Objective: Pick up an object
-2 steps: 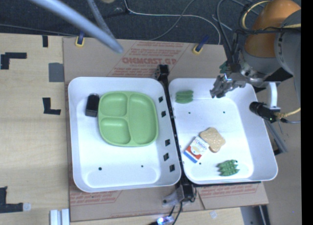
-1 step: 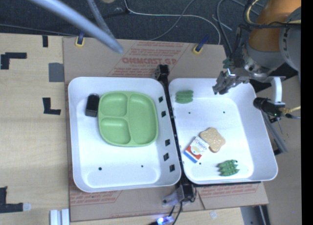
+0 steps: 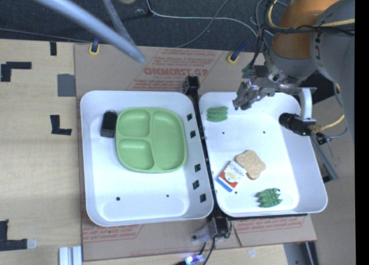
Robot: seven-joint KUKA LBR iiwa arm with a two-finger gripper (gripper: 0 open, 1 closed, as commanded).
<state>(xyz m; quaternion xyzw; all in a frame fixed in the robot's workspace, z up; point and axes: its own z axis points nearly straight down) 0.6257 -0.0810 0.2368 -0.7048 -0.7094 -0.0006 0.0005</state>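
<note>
Over the right bin (image 3: 300, 160), my gripper (image 3: 241, 100) hangs near the back edge; can't tell its finger state, nothing visibly held. Pick not done. Candidates lie below: green round piece (image 3: 217, 114) just beside it, toast (image 3: 250, 164), small carton (image 3: 229, 176), green pods (image 3: 268, 197). Cardboard (image 3: 173, 69) print reads roughly "CHEMCAST GP"; carton label unreadable.

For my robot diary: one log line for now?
end effector: over right bin | nearest: green thing | held: nothing seen
</note>
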